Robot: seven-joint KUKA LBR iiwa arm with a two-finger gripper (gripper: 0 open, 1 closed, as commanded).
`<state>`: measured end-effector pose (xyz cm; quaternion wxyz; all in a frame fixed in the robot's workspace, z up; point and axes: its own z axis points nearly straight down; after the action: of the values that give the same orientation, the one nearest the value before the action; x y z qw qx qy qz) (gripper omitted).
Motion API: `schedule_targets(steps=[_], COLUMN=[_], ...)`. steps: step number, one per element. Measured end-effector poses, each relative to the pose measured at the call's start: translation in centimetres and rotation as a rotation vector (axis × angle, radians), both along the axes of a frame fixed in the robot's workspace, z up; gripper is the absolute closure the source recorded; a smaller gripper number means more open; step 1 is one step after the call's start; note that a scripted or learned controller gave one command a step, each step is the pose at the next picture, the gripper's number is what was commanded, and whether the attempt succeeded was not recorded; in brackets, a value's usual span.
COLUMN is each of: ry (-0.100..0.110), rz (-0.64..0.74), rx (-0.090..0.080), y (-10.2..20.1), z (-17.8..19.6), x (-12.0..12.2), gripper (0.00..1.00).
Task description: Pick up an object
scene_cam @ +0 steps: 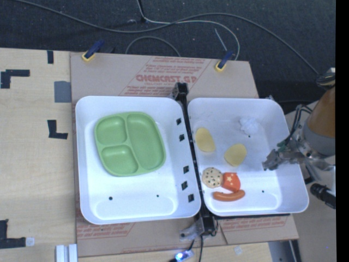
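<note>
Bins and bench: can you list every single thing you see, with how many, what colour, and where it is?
bins: 2, white, side by side on the cardboard sheet
divided plate: 1, green, left bin
yellow pieces: 2, pale yellow, right bin, middle
cookie: 1, tan with dark chips, right bin, front left
tomato piece: 1, red, beside the cookie
sausage: 1, orange-red, right bin, in front of the cookie
white lump: 1, white, right bin, back
clamps: 2, yellow and blue, cardboard's back edge
cables: several, light, dark floor behind
gripper: 1, dark, right bin's right edge
arm: 1, grey and orange, far right
</note>
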<state>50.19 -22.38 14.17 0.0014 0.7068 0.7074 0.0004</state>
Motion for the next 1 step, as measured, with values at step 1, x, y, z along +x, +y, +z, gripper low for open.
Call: schedule_targets(steps=[1], ry=[-0.002], rz=[0.002], rx=[0.000], y=[0.89], z=[5.85], x=[0.35], gripper=[1.00])
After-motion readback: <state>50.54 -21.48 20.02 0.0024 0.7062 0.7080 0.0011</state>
